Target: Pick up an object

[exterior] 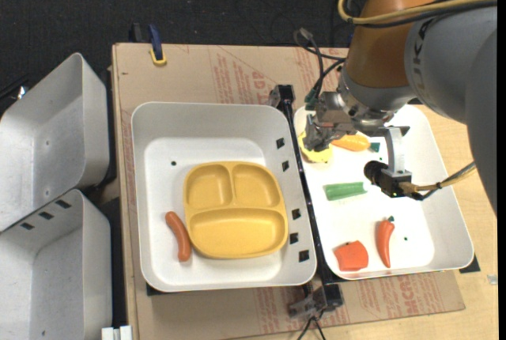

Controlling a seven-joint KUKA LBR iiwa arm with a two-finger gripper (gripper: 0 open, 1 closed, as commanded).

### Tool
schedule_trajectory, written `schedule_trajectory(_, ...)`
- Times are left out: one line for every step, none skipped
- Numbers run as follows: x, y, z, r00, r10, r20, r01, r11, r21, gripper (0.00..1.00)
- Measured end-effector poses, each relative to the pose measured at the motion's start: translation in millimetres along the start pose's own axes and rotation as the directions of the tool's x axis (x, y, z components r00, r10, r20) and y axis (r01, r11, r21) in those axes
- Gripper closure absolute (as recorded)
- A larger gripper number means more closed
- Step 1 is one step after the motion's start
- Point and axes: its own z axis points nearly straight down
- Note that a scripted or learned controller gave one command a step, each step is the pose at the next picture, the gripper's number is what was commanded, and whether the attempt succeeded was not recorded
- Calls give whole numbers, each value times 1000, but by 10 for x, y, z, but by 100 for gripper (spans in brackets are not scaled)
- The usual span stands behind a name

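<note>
Gripper [322,134] sits low over the far-left corner of the right bin [443,172], right at the divider. Whether it is open, closed or clamped on anything, you cannot tell; the wrist body covers that.

A yellow object [316,154] lies directly under it, against the bin's left wall. A second yellow-orange piece [352,144] lies just beside, toward the bin's middle. Likely target: the yellow one at the wall.

Further candidates in the right bin: green piece [345,190] near the middle, orange block [352,255] and red pepper [385,240] at the near edge.

Left bin [150,172]: yellow divided tray [235,209], sausage [179,236] touching its near-left side.

Advice: the wall crowds this grasp. Keep one side of the claw off the rim, centre on the yellow object, descend straight, close fully, then lift slowly and check for it before travelling. If it slips, the green piece in open floor looks easier.
</note>
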Motion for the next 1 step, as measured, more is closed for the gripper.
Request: schedule_trajectory(607,27,-67,1000,-1,0,1,1000,-3,100)
